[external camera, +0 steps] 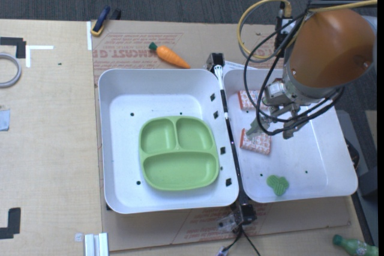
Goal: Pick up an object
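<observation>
We see fingers [259, 129] low in right bin [336, 180], tips at red-white packet [257, 142]; spread or pressed together, we cannot tell. Left to right: green divided plate [178, 153] in left bin [117, 147], then packet, green toy [278, 184] nearer. We judge descent to grasp under way; next needs closing on packet, then lift.

A green divided plate [178, 153] with 3 compartments lies in the left white bin [114, 129]. Beyond the bins, a toy carrot [170, 56] rests on cardboard [132, 45]. A blue clip [101, 20] sits at the cardboard's far left corner.
</observation>
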Tool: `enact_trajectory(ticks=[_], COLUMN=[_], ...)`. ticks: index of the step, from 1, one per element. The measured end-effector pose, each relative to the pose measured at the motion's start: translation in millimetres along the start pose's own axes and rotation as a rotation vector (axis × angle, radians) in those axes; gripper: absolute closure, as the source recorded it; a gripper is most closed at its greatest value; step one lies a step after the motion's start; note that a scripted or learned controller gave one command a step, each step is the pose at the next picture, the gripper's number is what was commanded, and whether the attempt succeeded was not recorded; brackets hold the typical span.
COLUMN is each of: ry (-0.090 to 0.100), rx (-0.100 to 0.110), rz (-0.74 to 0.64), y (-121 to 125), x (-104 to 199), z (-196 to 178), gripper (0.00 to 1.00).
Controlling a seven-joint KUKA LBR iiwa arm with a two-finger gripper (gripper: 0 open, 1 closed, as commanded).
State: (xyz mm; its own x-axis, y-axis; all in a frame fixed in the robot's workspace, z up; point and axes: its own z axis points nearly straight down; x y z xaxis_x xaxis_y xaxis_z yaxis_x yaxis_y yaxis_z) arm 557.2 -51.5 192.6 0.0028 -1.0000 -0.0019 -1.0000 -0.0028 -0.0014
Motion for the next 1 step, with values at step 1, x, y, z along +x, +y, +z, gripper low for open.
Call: enact_trajectory(ticks=[1], ry=[0.0], rx=[-0.001], rz=[-0.033], y=[18.9], x=[47.4], z=[100.2], gripper=[0.0])
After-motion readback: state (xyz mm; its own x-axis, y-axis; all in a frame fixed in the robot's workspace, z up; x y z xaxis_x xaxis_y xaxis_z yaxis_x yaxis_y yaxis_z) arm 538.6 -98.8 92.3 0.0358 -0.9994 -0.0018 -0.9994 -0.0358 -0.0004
